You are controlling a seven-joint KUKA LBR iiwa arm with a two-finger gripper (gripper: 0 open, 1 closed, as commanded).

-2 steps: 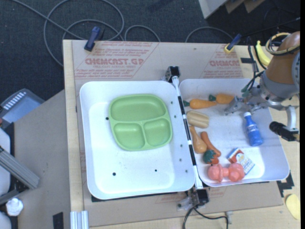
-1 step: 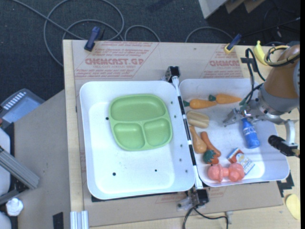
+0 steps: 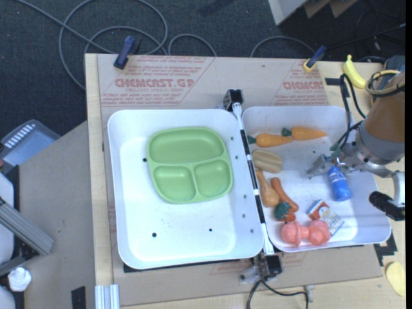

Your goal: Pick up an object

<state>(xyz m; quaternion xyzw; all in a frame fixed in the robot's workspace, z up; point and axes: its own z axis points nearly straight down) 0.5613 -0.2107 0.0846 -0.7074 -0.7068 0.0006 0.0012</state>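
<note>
Two white bins are sitting on the bench: the left bin, far from the claw, and the right bin, beneath it. One green divided tray is lying in the left bin. Two orange carrots, one blue bottle and one pink toy are lying near the claw.

— What sits in the left bin?
— A green divided plate, three compartments, flat on the floor.
— And around the bench?
— Blue clamps at its far edge, grey cables looping over dark carpet, a yellow banana at the far right corner.
</note>
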